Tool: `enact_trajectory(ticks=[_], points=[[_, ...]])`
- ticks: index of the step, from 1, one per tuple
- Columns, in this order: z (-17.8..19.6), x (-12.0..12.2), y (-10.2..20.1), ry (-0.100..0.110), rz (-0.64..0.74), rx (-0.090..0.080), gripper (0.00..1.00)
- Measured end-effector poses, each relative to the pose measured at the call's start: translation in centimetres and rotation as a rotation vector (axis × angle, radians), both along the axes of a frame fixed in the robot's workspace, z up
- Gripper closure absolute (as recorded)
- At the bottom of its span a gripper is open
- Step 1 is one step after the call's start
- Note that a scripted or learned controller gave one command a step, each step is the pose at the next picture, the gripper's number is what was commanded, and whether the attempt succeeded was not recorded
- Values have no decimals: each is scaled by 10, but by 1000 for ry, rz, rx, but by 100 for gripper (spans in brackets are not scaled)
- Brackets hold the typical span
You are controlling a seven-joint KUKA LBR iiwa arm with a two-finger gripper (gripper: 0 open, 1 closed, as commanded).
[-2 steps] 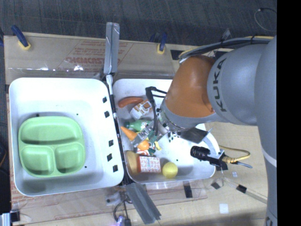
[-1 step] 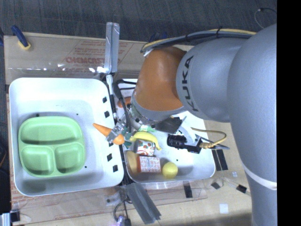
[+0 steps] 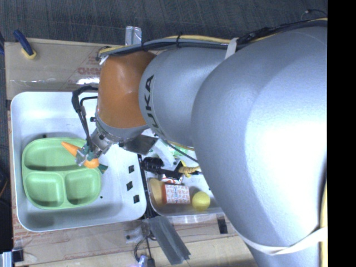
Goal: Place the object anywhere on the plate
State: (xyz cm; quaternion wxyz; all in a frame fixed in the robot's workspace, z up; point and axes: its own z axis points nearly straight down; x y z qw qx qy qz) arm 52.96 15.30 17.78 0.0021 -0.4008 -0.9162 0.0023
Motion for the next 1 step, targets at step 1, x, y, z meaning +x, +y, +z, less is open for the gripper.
enact_trajectory(ticks=[1], points=[[0, 0, 0, 0, 0, 0, 0]])
